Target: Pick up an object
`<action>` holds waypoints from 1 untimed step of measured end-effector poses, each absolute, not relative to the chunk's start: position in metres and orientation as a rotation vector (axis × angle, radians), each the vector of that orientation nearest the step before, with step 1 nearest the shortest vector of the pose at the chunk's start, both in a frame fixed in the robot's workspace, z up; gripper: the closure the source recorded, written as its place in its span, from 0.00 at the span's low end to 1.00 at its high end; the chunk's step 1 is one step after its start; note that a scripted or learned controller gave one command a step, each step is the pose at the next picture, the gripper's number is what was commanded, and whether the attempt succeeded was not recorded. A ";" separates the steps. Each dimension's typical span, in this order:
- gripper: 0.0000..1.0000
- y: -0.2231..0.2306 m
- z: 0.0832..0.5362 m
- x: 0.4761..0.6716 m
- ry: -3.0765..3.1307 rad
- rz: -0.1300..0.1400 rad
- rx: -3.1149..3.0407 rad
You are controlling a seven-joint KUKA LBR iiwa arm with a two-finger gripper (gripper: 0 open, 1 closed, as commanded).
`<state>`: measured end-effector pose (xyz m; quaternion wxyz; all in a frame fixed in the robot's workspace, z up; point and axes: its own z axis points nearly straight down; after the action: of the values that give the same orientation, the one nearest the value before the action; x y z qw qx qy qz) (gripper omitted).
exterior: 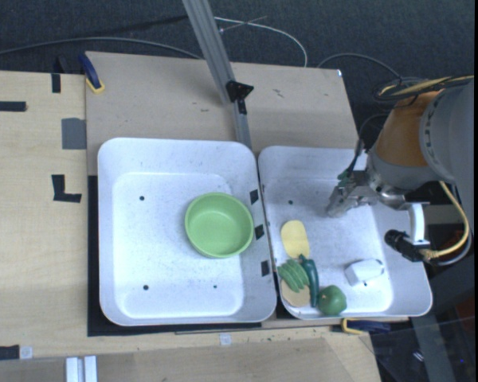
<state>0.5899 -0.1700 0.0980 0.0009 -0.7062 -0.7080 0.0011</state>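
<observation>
White plastic made up both bins on my bench: the left bin (127,213) and the right bin (382,237) sat side by side, their inner rims touching. On my feed the grey arm (450,134) with its orange band (402,138) reached in from the right, and its gripper (338,204) hung over the upper middle of the right bin, pointing down toward the bare floor. I could not tell from this slanted view how the pincer stood, because the tips were too small and blurred against the speckled white. I saw nothing caught at its tip.

The loose objects lay well apart from the gripper, toward the near edge of the right bin. A pale yellow piece (294,235) sat by the bin's left wall. Just below it lay a green leafy toy (299,275), overlapping a tan piece (296,294) under it. A round green ball (331,299) rested beside that, close to the near rim. A small white object (365,271) lay to the right of them, hard to make out against the bin floor.

In the left bin, a light green bowl (218,225) stood upright near the middle, toward the dividing rim. A grey pole (211,38) slanted down from the top of the view to the bench behind the bins.
</observation>
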 end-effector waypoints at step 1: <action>1.00 -0.162 0.158 0.591 -2.227 -0.004 -2.222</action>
<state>0.5909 -0.1621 0.1582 -0.0020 -0.7063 -0.7080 -0.0011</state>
